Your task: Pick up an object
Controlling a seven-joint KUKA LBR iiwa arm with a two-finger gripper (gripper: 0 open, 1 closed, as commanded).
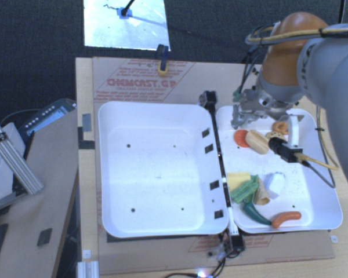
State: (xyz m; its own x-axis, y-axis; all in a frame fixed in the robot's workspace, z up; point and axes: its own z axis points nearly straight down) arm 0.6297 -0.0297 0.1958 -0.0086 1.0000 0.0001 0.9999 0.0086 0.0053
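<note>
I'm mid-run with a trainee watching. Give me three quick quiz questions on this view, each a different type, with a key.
1. True or false: the toy food lies in the right bin.
2. Multiple choice: which item lies nearest the right bin's front edge? A) the red disc B) the orange sausage C) the yellow block
3. Fill in: the end effector hangs over the right bin's ____ corner, close to the divider between the bins.

Key: 1 true; 2 B; 3 back left, as the camera sees it. The left bin bears only small dark specks.
</note>
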